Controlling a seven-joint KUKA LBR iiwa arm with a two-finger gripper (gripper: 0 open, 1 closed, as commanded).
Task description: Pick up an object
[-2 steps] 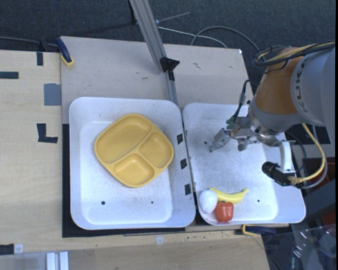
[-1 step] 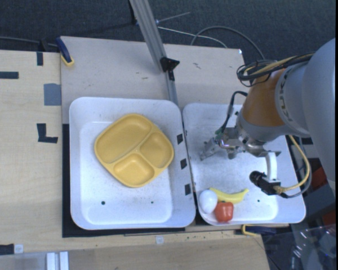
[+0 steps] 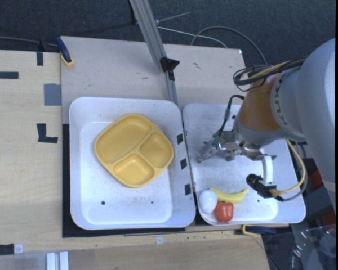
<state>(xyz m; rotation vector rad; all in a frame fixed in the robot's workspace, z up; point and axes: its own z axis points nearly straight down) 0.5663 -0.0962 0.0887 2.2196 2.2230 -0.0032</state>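
A yellow divided plate (image 3: 134,149) is seen lying in the left bin (image 3: 79,167), tilted toward 2 o'clock. At 12 o'clock from the bins, a slanted metal post (image 3: 152,35) is planted on the table (image 3: 22,151). In the right bin (image 3: 290,210), three small objects are clustered at its 7 o'clock corner: a white ball (image 3: 208,201), a yellow banana (image 3: 231,195) and a red item (image 3: 225,210), all touching or nearly so. The red item's shape cannot be made out. Above them, toward 12 o'clock, the gripper (image 3: 207,151) is held over the bin floor. Its fingers appear spread apart with nothing seen between them. Much of the right bin is hidden by the arm (image 3: 281,106).
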